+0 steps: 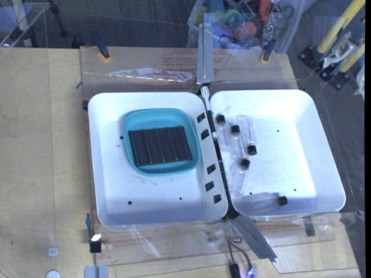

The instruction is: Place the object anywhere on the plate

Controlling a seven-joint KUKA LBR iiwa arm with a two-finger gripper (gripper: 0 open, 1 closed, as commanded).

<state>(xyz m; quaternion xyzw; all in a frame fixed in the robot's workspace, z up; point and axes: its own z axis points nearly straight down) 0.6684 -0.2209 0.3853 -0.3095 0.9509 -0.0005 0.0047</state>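
A teal plate (131,131) with rounded corners lies in the left white bin (110,196), a little above the bin's middle. On the plate rests a flat dark grey block (159,145) with ribs running lengthwise, covering most of the plate's inside. In the right white bin (301,155), several clear tubes with black caps (251,149) lie along the left side. One more capped tube (272,201) lies by the front wall.
The two bins meet at a raised rim with black marks (210,152). A clear box of colourful toys (243,10) stands behind the bins. Yellow-handled gear (339,36) sits at the far right. Bare wooden bench (40,155) stretches to the left.
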